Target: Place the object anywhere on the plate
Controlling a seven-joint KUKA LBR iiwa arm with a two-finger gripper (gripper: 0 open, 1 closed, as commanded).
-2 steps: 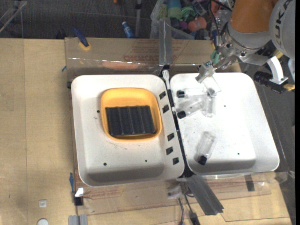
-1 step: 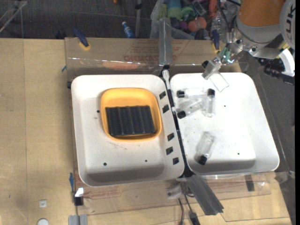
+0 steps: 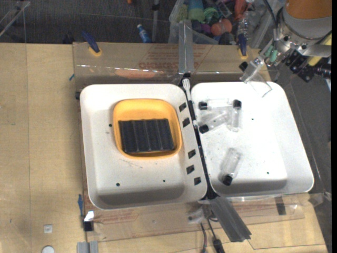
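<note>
Here, a yellow-orange square plate [image 3: 147, 108] carrying a dark ribbed rectangular insert [image 3: 146, 135] is seen in the left white shallow bin [image 3: 100, 146]. In the right white shallow bin [image 3: 268, 136], clear plastic vials with black caps [image 3: 218, 116] lie grouped toward ten o'clock, another clear vial [image 3: 229, 165] toward seven o'clock. The gripper [image 3: 258, 67] is held above that bin's twelve o'clock rim, clamped on a clear vial, though blur hides detail.
</note>
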